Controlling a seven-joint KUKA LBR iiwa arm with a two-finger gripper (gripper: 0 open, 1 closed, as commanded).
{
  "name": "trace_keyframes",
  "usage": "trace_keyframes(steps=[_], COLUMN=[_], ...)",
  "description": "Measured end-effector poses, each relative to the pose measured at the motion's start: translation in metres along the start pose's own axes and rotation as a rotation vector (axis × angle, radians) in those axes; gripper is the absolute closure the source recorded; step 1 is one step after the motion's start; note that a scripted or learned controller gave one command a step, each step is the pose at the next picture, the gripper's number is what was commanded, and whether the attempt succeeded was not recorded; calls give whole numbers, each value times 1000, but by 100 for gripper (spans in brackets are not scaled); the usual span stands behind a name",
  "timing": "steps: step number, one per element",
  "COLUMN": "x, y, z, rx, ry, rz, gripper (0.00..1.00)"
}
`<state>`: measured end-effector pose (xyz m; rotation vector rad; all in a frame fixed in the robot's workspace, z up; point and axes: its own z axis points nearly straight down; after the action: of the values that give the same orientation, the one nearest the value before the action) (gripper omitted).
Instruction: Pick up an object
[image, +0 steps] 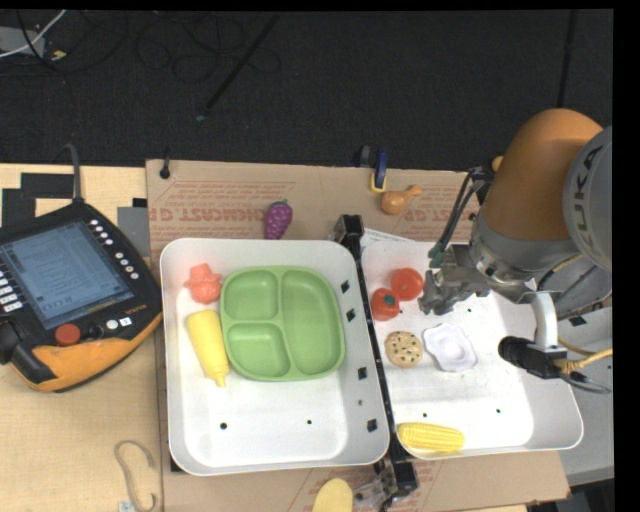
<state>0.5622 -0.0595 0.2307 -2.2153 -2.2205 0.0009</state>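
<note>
Even overhead light fell bright on the two white bins (270, 440), nearly washing out their floors, while the background above stayed dark. Shadows were soft and short. The picture was slightly soft and grainy throughout.

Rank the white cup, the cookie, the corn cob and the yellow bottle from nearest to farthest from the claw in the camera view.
Measured from the claw:
1. White cup, just below the claw in the right bin.
2. Cookie, lower left of the claw, same bin.
3. Corn cob, at the right bin's near edge.
4. Yellow bottle, far off in the left bin, beside the green tray.
</note>
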Motion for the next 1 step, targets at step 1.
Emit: trace_keyframes(steps=[1], x=[45], y=[-20], z=[-3], rx=[1], ry=[-1], rz=[0], gripper=[100])
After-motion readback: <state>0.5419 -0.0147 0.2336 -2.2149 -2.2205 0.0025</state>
